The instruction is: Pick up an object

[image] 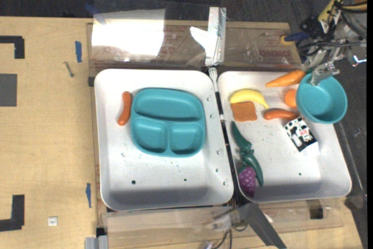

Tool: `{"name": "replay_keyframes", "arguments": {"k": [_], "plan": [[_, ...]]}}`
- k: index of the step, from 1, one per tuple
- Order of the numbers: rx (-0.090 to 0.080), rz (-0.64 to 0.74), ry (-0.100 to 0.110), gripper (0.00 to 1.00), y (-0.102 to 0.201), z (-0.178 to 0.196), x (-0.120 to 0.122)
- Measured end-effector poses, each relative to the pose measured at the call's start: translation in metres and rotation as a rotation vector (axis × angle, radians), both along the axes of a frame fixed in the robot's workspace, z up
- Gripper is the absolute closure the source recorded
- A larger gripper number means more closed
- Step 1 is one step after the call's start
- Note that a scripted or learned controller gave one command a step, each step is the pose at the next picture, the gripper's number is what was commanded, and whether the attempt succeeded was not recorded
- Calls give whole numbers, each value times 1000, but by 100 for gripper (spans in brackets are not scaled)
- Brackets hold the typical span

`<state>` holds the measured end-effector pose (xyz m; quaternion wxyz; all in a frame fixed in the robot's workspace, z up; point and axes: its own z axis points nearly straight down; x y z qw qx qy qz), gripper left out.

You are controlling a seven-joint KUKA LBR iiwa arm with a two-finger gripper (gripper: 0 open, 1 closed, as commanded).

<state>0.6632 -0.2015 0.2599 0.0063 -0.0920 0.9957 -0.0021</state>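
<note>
Teal round plastic bowl (322, 103) sat at the far right of the right white bin (291, 181), overlapping its right edge, open side up. Metal two-finger gripper (320, 74) was at the bowl's far rim; how wide it stood, or whether it gripped the rim, could not be told. An orange plastic carrot (284, 79) lay just left of the bowl, a black-and-white patterned block (300, 133) below it. A teal divided plate (169, 121) lay in the left white bin (116, 172)

teal tray (168, 121); teal bowl (322, 103); yellow banana (247, 95); purple grapes (247, 179); black-and-white patterned block (300, 133); white bins (111, 143).
</note>
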Motion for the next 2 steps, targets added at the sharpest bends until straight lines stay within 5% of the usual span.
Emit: {"name": "replay_keyframes", "arguments": {"k": [1, 2], "plan": [[6, -198, 11, 100, 23, -54, 4], [5, -198, 6, 0, 23, -51, 5]]}}
